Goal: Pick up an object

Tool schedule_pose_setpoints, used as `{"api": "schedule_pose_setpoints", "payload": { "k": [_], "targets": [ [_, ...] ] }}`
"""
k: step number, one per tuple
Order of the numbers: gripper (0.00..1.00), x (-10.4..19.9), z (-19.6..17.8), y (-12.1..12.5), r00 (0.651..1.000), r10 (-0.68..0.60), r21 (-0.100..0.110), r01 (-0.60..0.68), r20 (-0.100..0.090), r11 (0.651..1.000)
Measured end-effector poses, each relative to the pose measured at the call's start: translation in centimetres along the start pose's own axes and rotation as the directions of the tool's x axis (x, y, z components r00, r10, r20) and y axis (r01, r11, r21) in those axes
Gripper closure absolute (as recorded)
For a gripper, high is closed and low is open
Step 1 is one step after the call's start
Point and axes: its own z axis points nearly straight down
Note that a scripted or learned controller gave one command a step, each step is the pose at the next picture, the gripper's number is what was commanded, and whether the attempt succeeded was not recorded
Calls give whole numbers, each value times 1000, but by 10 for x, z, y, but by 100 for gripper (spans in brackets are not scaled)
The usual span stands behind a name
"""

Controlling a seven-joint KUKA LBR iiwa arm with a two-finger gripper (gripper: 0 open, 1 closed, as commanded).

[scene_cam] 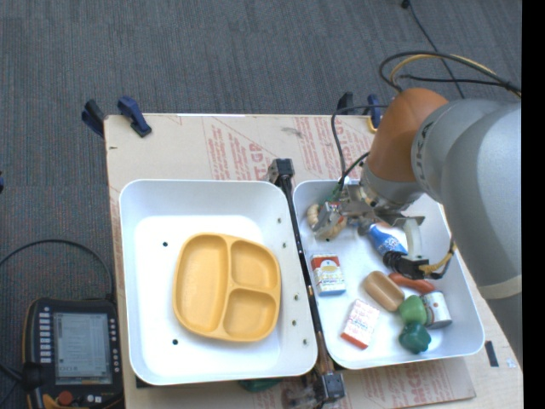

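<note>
The gripper [347, 204] sits low over the twelve-o'clock end of the right white bin [464, 326]; whether it is parted or clamped I cannot tell. Just at its seven o'clock lies a small beige crumpled object [328, 220]. At four o'clock lie a blue bottle [384, 239], a tan oblong block [383, 290] and two green rounded toys [415, 323]. The left white bin [145, 203] carries a yellow sectioned plastic plate [227, 286].
</note>
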Motion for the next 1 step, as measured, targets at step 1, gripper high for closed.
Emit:
{"api": "schedule_pose_setpoints", "payload": {
  "k": [1],
  "targets": [
    [100,0,-7,0,1000,-4,4,4,0,1000]
  ]
}}
